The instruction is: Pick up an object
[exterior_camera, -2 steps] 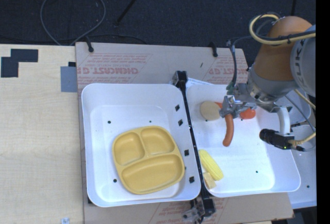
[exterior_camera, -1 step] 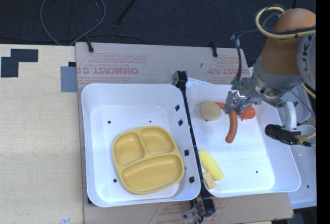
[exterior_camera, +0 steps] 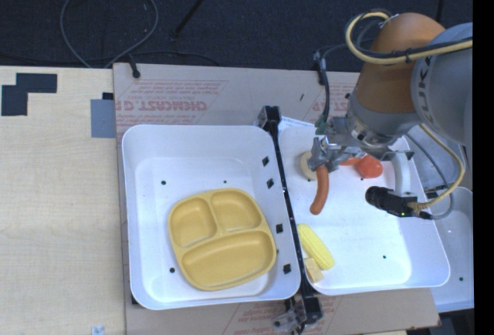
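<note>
A cardboard-covered bench is bearing two white bins. The yellow divided plate (exterior_camera: 222,238) is lying in the left bin (exterior_camera: 147,171). In the right bin (exterior_camera: 401,264), the gripper (exterior_camera: 324,161) is clamping its fingers on the top end of the hot dog (exterior_camera: 319,191), which is hanging down; corn (exterior_camera: 316,246) is lying near the divider, an orange piece (exterior_camera: 369,166) just beside the gripper

Orange obj (exterior_camera: 369,166) & tan obj (exterior_camera: 307,165) partly hidden behind gripper (exterior_camera: 322,158); finger gap unclear
</note>
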{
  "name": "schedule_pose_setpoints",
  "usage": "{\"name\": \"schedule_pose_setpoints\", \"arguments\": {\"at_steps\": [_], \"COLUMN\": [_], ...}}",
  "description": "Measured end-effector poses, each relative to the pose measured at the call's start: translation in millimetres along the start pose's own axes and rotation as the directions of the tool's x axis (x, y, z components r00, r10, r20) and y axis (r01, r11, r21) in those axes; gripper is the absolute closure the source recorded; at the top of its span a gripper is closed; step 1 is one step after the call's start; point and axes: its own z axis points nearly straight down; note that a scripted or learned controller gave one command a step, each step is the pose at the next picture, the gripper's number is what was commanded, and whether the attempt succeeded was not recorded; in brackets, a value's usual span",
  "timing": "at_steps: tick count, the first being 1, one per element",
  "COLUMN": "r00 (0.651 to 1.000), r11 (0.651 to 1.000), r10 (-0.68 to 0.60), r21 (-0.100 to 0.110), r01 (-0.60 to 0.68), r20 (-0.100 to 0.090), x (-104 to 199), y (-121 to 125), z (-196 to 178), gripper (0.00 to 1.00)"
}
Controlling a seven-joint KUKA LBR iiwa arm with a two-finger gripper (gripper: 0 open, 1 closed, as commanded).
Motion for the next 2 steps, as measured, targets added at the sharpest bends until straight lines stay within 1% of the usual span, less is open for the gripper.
{"name": "schedule_pose_setpoints", "arguments": {"at_steps": [1,2], "r00": [1.0,1.0], "r11": [1.0,1.0], "r10": [-0.002,-0.002], "r21": [-0.002,-0.002], "r01": [0.002,0.002], "r20": [-0.001,0.0], "x": [57,112], "y": [4,20], "z": [-9,1], "gripper": [1.0,1.0]}}
